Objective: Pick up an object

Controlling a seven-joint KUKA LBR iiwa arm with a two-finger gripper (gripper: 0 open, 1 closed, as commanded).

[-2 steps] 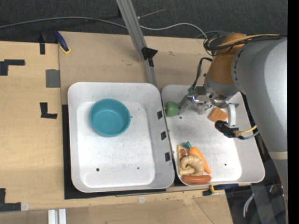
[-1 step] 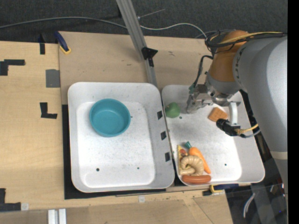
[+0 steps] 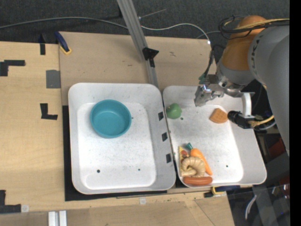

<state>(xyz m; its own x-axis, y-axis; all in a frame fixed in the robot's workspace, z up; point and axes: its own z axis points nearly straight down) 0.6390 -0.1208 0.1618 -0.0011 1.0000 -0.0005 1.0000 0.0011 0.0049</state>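
My gripper [image 3: 203, 98] hangs over the far part of the right bin [image 3: 235, 173], its grey fingers pointing down, and nothing shows between them. A green round object [image 3: 174, 110] lies to its left near the bin's left wall. An orange-brown piece [image 3: 218, 115] lies just to the gripper's right and a little nearer. At the bin's near left corner sits a pile: a carrot [image 3: 199, 157], a tan curled piece [image 3: 192, 165] and a red sausage [image 3: 196, 181].
The left bin [image 3: 89, 173] holds a blue bowl [image 3: 111, 118]. A grey metal pole [image 3: 136, 27] slants across the far bench down to the gap between the bins. Cables trail by the arm's orange band [image 3: 240, 41] at the far right.
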